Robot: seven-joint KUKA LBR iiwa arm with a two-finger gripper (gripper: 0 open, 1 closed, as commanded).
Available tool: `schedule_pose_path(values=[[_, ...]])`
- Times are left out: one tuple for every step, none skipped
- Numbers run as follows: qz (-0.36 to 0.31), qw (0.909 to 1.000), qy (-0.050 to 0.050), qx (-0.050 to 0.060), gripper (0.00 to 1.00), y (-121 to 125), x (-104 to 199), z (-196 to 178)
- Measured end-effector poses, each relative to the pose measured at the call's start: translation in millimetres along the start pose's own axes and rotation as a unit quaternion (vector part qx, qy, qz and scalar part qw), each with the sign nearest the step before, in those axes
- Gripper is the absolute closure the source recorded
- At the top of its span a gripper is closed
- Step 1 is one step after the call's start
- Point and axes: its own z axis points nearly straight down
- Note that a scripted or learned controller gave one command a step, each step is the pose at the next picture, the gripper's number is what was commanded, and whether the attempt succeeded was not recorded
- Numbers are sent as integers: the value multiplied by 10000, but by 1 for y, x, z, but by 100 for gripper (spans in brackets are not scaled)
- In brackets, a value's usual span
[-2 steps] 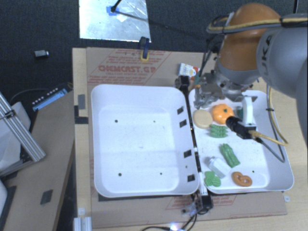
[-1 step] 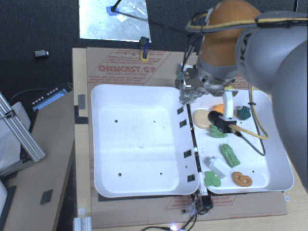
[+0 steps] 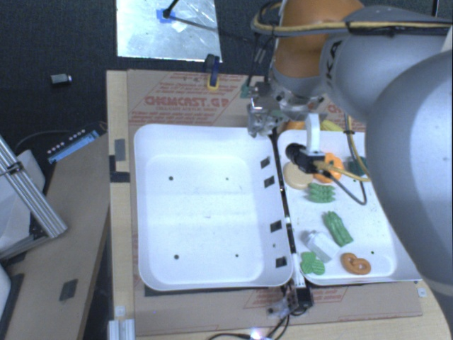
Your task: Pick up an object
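My gripper (image 3: 261, 124) hangs over the back end of the divider between the two bins, at the far corner of the left bin (image 3: 152, 190). The right bin (image 3: 379, 261) holds the objects. A tan disc (image 3: 296, 177) and an orange piece (image 3: 332, 167) lie just right of the gripper's bracket. In front of them are a light green ridged piece (image 3: 320, 193), a darker green ridged piece (image 3: 337, 229), a small pale bottle (image 3: 320, 246), a green lump (image 3: 311, 264) and a brown pretzel (image 3: 355, 263). Nothing shows between the fingers.
A yellow item (image 3: 330, 126) sits at the back of the right bin, partly behind the wrist. The big grey arm covers the right bin's far right side. Black clips (image 3: 270, 182) line the divider. A yellow clamp (image 3: 212, 73) stands behind the bins.
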Motion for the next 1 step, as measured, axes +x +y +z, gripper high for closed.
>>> schedule_pose_path(values=[[3,10000,-1,7,100,10,36,-4]])
